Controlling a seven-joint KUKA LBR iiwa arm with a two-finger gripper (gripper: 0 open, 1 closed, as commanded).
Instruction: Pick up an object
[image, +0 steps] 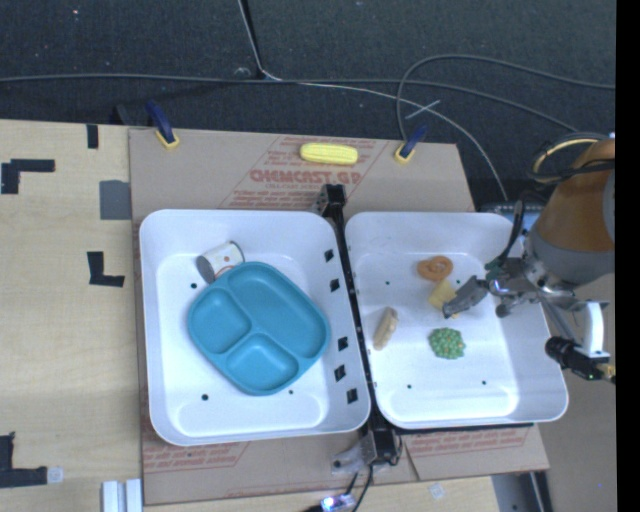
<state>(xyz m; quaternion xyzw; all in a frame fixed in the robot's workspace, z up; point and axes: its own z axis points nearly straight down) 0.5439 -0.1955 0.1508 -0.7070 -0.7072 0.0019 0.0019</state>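
The right bin (530, 395) holds several small items. An orange-brown round piece (435, 267) lies beside a pale yellow chunk (441, 293). A tan oblong piece (385, 327) sits near the bin's left wall, and a green lumpy piece (447, 343) lies in the middle. My gripper (484, 300) hangs over the right half of this bin. It is open, with nothing between its fingers. Its left finger (464, 297) ends just right of the yellow chunk and above the green piece.
The left bin (160, 400) holds a blue divided plate (258, 325) and a small tipped-over cup (220, 262). A yellow item (328, 153) lies on the cardboard behind the bins, between two blue clamps (163, 126). Cables cross the dark surface at the back.
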